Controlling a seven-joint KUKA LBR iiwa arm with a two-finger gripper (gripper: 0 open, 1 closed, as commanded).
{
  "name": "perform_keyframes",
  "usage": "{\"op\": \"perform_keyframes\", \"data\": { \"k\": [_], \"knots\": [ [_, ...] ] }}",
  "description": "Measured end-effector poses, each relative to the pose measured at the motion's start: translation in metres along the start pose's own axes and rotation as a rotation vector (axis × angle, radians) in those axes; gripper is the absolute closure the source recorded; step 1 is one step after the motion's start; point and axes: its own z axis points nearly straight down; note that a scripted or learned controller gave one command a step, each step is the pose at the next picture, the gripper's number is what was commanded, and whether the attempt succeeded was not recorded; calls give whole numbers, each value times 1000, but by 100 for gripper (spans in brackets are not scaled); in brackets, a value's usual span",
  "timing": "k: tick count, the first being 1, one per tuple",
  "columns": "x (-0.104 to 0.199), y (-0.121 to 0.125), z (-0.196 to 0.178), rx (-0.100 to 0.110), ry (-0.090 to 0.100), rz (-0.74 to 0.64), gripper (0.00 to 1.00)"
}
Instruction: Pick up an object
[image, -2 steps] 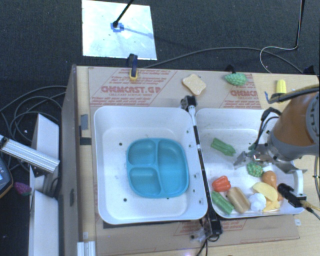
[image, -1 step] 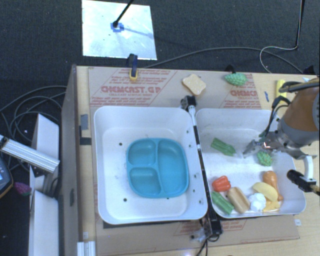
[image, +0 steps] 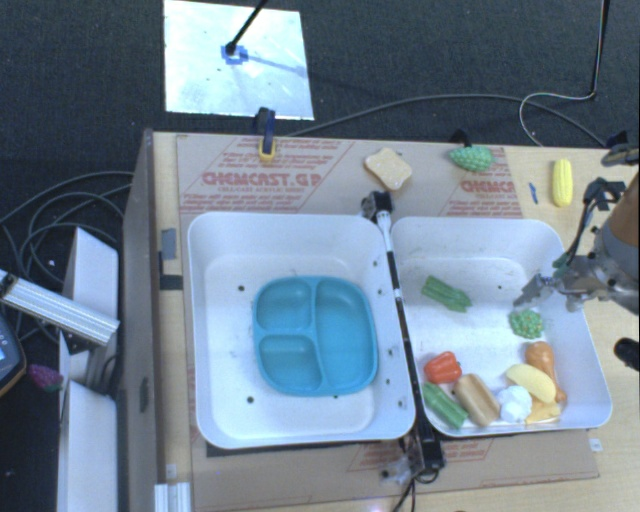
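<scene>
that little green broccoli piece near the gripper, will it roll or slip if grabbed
Probably awkward. The broccoli piece looks small, rounded and bumpy, so it may squirt sideways from the gripper. It seems a light plastic toy, likely stiff. Lying free on the right bin floor, a nudge would probably scoot it.

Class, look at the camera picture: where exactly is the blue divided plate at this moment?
The blue divided plate lies flat in the middle of the left white bin, across the central divider from the toy foods in the right bin.
</scene>
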Motion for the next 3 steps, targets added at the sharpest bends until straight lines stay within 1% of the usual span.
{"op": "perform_keyframes", "data": {
  "k": [1,2,3],
  "knots": [
    [0,13,89,-1,-1,-1,0],
    [0,13,79,0,0,-1,100],
    [80,8,90,2,3,-3,100]
  ]
}}
